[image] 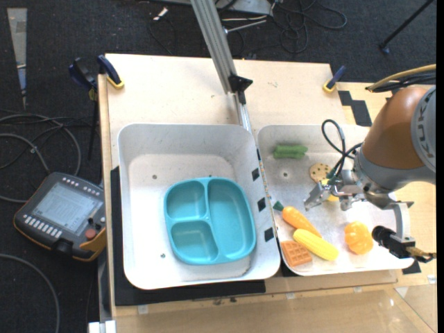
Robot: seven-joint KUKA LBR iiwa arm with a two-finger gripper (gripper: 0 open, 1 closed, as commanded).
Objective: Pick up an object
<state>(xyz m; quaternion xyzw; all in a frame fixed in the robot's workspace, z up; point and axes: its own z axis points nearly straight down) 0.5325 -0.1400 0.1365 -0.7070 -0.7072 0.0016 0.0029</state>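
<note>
Orange and green, a toy carrot (300, 218) lies in the right bin (272, 139), slanting from its leafy end near the bin's left wall down toward the bin's middle, just below and to the left of the jaws (325, 191). Those jaws hang over the bin floor with their metal fingers (313, 198) spread apart and nothing between them; the carrot is close to the lower finger, though whether the two touch cannot be told. Just below the carrot lies a yellow corn cob (316, 245), and beside the cob's left end a brown waffle piece (296, 254) sits near the bin's front rim. To the right of the cob an orange bell pepper (359, 238) rests near the arm's wrist. A small tan disc with holes (319, 171) lies just above the jaws, and a green pea pod (289, 150) lies farther back, well apart from them. The grey arm with its orange band (399, 134) reaches in over the bin's right side. In the left bin (139, 144) a turquoise three-compartment plate (208, 220) sits alone. Both bins stand on a pale wooden table (173, 89).
</note>
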